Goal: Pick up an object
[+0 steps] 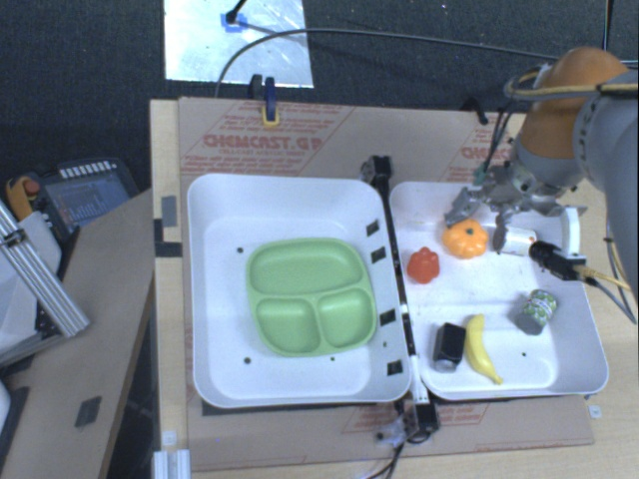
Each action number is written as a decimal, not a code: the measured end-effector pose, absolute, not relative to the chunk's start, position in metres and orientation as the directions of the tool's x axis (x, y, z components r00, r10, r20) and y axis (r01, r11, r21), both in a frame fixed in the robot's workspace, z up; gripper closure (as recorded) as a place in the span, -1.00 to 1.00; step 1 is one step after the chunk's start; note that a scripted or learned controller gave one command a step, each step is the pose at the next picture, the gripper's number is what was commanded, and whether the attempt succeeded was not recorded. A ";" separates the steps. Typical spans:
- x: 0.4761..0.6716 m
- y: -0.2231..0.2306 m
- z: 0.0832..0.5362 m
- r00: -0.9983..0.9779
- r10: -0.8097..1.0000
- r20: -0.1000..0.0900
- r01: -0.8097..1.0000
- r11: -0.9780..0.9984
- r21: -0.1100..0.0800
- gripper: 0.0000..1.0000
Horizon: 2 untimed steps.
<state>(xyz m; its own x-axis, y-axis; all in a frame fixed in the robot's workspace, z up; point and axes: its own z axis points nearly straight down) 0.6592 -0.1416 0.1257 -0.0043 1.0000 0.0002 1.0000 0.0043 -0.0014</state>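
Arm: the grey KUKA arm [589, 118] reaches in from the right, its orange band above the wrist, over the far part of the right bin [584, 352].
Claw: the gripper [483, 223] points down with its fingers spread wide, one finger [461, 208] on the left of the small orange pumpkin [465, 239] and the other at its right; nothing is pinched between them.
Orange pumpkin: sits on the floor of the right bin, just below the spread fingers.
Red pepper: a red pepper-like toy [423, 264] lies just left of the pumpkin, near the divider.
Banana: a yellow banana [483, 347] lies near the front of the right bin, beside a black block [449, 344].
Can: a small grey-green can [535, 310] rests toward the right.
Left bin: the left bin [215, 267] holds a green divided tray [308, 295].
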 end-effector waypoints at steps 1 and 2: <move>0.661 -0.142 0.140 -0.006 1.000 -0.001 1.000 0.006 0.005 1.00; 0.661 -0.133 0.192 -0.005 1.000 -0.001 1.000 0.005 0.007 1.00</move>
